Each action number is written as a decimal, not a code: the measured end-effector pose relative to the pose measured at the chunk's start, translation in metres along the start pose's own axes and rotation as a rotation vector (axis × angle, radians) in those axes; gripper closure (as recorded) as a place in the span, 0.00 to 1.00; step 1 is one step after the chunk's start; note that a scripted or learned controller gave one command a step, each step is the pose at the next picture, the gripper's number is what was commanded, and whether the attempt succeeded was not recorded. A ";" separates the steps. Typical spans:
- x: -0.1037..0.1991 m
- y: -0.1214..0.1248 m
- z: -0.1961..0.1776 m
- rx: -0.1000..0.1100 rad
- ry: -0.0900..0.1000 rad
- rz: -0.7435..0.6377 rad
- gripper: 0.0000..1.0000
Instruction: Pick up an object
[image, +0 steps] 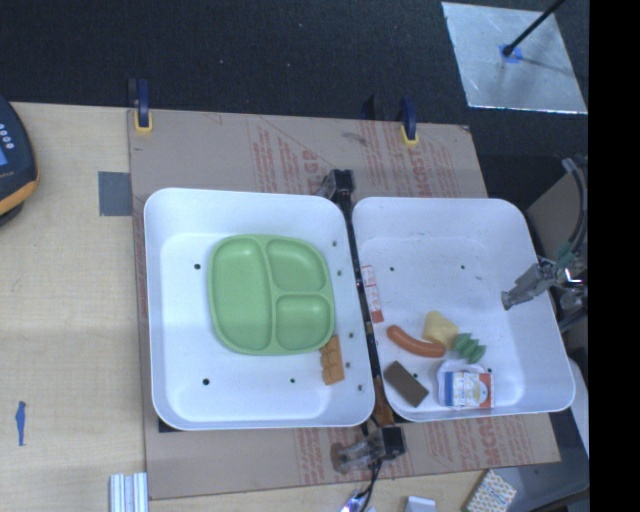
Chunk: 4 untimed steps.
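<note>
Both white bins (170, 400) look like smooth, slightly glossy plastic. The green divided plate (270, 294) is matt plastic. Brown cardboard (250, 150) covers the pale wood-grain surface (60, 330).

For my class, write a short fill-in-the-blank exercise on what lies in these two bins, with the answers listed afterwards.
1. The green divided plate lies in the ____ bin.
2. The plate has ____ compartments.
3. The sausage lies in the right bin, touching a ____ item.
4. The small carton sits near the bin's ____ edge.

Answers: left; three; yellow; front
</note>
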<state>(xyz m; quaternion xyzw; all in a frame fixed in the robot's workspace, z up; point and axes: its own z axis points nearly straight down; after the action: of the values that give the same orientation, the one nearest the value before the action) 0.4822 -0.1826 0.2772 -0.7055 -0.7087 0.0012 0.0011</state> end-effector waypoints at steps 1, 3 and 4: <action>0.045 0.044 0.161 0.009 0.004 -0.006 0.00; 0.026 0.013 0.157 0.001 0.000 0.006 0.00; 0.094 0.037 0.186 0.000 0.001 -0.007 0.00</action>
<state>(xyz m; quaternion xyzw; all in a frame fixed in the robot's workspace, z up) 0.5183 -0.0889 0.0913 -0.7030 -0.7111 0.0009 0.0016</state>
